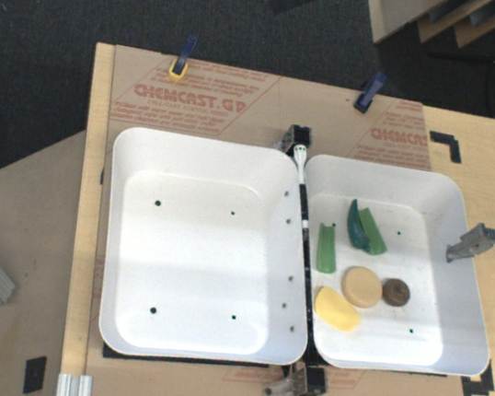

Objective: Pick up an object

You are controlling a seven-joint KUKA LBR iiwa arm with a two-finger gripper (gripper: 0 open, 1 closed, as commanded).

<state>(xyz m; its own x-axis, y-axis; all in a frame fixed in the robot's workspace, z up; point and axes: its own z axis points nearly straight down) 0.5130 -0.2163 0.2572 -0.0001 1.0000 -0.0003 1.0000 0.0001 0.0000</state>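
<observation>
The right bin (424, 346) holds several small objects. A dark green curved piece (366, 228) lies toward its back, and a flat green strip (326, 248) lies beside the divider. A tan round disc (363, 286) sits mid-bin with a small brown ball (396, 291) touching its right side. A yellow lump (338, 309) lies in front of the disc. My gripper (478, 257) hangs over the bin's right rim, to the right of all the objects. It is open, with nothing between its fingers.
The left bin (191, 258) sits against the right one, on a cardboard sheet (244, 99) held by clamps at the back. A black bracket (296, 139) sits where the bins meet at the rear.
</observation>
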